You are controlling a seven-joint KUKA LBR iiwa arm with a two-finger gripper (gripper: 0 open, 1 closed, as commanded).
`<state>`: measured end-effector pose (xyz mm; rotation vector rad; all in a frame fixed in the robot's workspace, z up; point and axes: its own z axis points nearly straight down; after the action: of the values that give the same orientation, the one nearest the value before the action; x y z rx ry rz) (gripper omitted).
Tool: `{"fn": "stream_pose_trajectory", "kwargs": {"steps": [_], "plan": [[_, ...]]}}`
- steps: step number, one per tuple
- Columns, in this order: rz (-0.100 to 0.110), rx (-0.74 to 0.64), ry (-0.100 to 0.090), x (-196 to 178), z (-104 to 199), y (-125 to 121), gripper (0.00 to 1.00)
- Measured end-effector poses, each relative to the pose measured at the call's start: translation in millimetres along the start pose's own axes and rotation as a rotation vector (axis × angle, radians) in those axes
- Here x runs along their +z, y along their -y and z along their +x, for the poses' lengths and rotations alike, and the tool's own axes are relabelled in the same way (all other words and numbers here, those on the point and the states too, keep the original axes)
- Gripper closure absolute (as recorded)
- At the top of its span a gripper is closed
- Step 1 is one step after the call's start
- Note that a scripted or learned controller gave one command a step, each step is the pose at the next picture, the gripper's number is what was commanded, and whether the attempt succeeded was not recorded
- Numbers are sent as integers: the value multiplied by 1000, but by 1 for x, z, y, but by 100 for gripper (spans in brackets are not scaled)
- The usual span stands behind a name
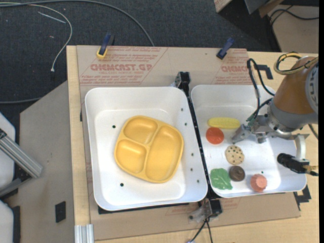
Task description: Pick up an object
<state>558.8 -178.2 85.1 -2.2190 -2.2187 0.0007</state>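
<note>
Two shallow white bins side by side on a cardboard-topped bench (152, 59), seen from above at a slant; left bin (101, 110) bearing a yellow divided plate (149, 148) near its middle; right bin (223, 97) bearing six small things, all lying loose on its floor.

Grey arm (298, 97) with orange band reaching in from the right, wrist low over the right bin; gripper (242, 133) down near the bin floor, just beside the right end of a yellow banana-like piece (223, 122) and just above a speckled cookie (234, 155); state of the fingers impossible to tell at this slant and size, and nothing visibly between them.

Smaller pieces in order: green leafy item (220, 178) at the bin's near-left corner; red-orange tomato-like ball (215, 135) just below the yellow piece; pink round piece (258, 182) near the front wall; dark brown round piece (236, 173) touching or nearly touching the green one.

Task judged barely begun: approach made, no object lifted, every candidate at rest in the right bin; left to do, by appearance: settle on one piece, most likely the yellow one or the cookie, close on it and raise it clear.
</note>
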Motion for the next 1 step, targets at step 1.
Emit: {"fn": "stream_pose_trajectory", "kwargs": {"steps": [1], "plan": [[-3,0,0,-11,0,-1,100]]}}
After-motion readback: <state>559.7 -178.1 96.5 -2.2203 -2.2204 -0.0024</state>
